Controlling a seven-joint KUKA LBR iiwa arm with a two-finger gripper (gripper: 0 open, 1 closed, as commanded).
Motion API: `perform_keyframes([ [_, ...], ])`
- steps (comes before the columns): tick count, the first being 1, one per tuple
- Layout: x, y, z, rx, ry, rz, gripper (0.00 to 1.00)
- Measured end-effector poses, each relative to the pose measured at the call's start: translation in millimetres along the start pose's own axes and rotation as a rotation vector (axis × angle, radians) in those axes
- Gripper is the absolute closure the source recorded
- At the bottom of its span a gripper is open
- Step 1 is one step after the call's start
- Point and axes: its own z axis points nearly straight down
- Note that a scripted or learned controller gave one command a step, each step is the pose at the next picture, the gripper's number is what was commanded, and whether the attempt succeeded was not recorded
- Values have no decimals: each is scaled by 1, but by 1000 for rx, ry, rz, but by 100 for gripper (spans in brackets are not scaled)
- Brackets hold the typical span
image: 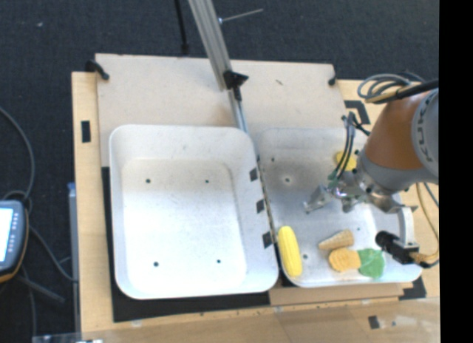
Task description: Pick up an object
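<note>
Corn (289,251) lies at the right bin's (295,153) near left edge, a cracker (335,241) just right of it. I see the gripper (319,201) farther in, fingers spread, holding nothing.

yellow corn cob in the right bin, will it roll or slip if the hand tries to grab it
The yellow corn cob looks rounded and elongated, so it would probably roll sideways if nudged. It lies by the right bin's left wall, which may block one finger. Its surface looks smooth, so likely slippery.
</note>
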Motion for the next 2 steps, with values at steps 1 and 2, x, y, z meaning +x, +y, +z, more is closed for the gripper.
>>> perform_keyframes([
  [1,-1,0,33,-1,0,1,0],
  [2,-2,1,20,-8,0,6,100],
])
